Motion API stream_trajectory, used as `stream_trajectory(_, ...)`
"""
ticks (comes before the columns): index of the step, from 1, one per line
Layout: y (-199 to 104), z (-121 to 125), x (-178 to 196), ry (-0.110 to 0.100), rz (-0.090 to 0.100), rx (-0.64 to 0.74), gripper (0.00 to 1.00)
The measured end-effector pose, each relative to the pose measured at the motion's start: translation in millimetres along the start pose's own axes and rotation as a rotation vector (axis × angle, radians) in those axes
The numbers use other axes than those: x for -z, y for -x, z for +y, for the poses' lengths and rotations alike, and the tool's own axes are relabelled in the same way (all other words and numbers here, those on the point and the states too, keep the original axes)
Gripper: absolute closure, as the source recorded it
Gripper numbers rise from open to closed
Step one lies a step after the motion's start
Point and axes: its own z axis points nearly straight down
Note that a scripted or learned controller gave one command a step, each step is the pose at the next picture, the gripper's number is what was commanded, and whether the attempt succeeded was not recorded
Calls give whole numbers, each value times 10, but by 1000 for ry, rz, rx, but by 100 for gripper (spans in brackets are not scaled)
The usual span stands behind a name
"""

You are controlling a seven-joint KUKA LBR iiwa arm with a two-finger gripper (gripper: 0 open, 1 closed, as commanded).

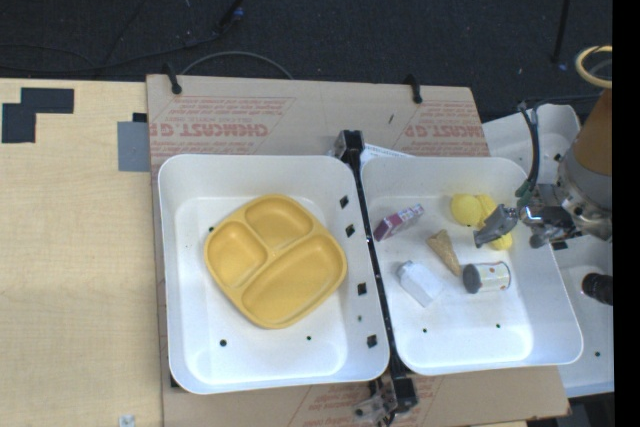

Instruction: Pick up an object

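On the tabletop, the left bin (180,215) holds a yellow divided plate (275,260), while the right bin (560,335) carries the small things. At its 3 o'clock edge the tool (515,223) hangs spread, pinching nothing, so picking is, I judge, not yet done. Just beside it at 9 o'clock lies a yellow toy (468,208); a grey-capped cylinder (486,276), a cone (444,251), a white block (417,282) and a maroon packet (399,220) crowd nearby.
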Motion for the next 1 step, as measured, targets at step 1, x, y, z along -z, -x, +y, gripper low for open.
stream_trajectory(1, 57, 59, -589, -1, 0, 0, 0)
